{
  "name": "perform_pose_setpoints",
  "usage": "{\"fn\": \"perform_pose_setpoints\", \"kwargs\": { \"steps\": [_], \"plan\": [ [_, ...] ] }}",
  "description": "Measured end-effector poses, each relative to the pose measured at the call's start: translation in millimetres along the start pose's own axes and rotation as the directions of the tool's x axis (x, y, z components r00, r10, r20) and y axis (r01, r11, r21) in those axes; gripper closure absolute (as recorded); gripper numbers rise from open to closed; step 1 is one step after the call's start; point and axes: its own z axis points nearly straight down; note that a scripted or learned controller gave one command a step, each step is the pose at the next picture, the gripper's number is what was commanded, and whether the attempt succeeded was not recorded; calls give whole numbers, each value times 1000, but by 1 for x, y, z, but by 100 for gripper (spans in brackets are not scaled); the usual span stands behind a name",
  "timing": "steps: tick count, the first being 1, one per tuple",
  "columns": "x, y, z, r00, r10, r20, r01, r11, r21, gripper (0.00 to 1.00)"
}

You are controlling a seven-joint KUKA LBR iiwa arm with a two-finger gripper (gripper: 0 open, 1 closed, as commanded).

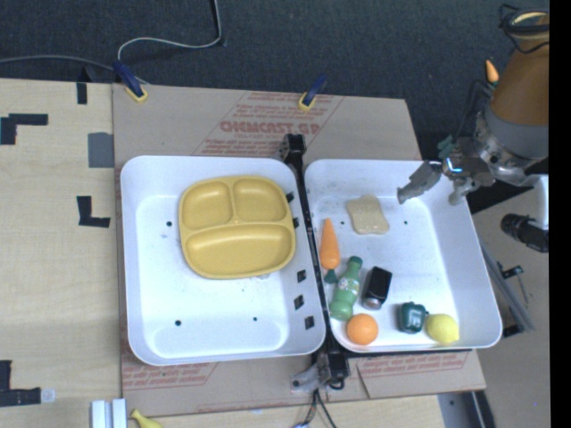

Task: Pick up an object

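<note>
bins (147, 239): smooth white plastic, slightly glossy
divided plate (237, 225): yellow plastic, smooth, soft sheen
bottle (345, 290): green, translucent plastic look, shiny
carrot (329, 244): orange, smooth plastic look
orange ball (362, 329): matt, slightly dimpled look
lemon (442, 328): yellow, smooth, mild shine
black block (376, 286): dark, glossy on top
teal object (411, 316): hard and shiny, material unclear
beige piece (368, 214): matt, rough, sponge-like or bread-like
board under bins (259, 123): brown cardboard, matt, printed red
bench top (45, 239): pale wood-grain finish, matt
floor (357, 25): dark, rough, carpet-like
gripper (440, 183): grey metal, dull sheen
</note>
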Motion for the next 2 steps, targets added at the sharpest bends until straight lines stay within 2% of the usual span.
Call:
{"fn": "perform_pose_setpoints", "kwargs": {
  "steps": [1,2],
  "plan": [
    [32,30,101,1000,0,0,0,1000,2,0],
    [44,45,184,1000,1,2,-1,1000,-6,0]
  ]
}}
